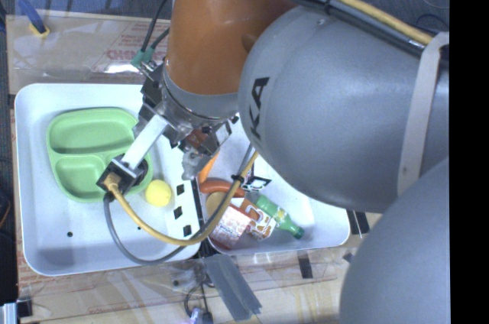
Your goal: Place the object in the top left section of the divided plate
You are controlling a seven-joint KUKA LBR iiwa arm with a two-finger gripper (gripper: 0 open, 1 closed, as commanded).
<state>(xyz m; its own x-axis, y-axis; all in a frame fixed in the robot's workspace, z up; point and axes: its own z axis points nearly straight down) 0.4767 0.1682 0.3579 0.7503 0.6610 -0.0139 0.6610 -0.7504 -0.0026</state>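
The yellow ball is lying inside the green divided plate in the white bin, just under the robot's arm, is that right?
Not quite. The camera view shows the yellow ball lying on the floor of the white bin, just outside the green divided plate, off its lower right corner. The rest holds: it sits just under the robot's arm.

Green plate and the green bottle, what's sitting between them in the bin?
In the camera view, a yellow ball lies on the white bin floor between the plate and the bottle, close to the plate.
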